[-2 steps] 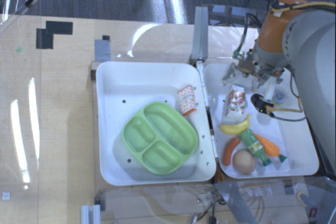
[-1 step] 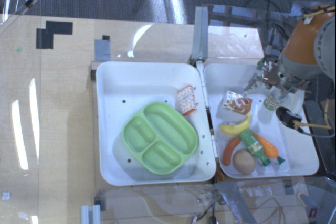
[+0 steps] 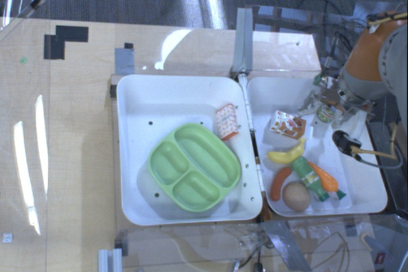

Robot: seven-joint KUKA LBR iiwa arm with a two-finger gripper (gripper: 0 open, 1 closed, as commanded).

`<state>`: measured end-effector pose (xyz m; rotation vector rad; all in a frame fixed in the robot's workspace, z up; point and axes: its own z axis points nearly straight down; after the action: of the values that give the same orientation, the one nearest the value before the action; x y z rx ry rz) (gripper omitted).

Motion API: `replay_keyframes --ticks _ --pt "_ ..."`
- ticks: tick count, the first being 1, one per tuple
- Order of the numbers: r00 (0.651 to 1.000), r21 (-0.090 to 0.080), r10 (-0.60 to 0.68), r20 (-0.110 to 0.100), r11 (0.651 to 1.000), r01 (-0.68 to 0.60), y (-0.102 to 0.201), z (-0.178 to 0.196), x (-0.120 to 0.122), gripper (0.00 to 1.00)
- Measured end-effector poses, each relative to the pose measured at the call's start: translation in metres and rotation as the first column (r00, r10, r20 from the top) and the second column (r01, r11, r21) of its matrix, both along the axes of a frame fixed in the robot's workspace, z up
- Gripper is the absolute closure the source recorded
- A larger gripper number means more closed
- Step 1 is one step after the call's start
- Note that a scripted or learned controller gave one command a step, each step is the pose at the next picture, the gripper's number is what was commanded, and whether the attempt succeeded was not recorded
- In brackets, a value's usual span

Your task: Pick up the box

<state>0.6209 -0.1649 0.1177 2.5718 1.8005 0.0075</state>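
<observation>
Nearest, an egg (image 3: 295,195) lay at six o'clock of the box (image 3: 287,126) in the right bin (image 3: 376,197); the claw (image 3: 328,102), grip unreadable, hovered at two o'clock, approaching, needing descent.

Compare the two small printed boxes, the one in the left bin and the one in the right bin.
The left-bin box leans at the bin's right wall beside the green divided plate; the right-bin box lies out in the open, just above the banana. The left-bin box looks narrower and more upright; the right-bin box shows a broader face. Both are white with red-orange print.
</observation>
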Motion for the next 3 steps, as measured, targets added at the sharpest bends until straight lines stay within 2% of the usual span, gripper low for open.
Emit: replay_keyframes --ticks 1,2,3 --pt "0.949 -0.006 0.314 0.005 0.949 -0.314 -0.022 -0.029 -0.046 0.0" --pt "0.968 -0.004 0.251 0.002 0.968 -0.251 -0.031 -0.031 0.012 0.0" --pt "0.967 -0.005 0.256 0.006 0.967 -0.256 -0.03 -0.018 0.014 1.0"
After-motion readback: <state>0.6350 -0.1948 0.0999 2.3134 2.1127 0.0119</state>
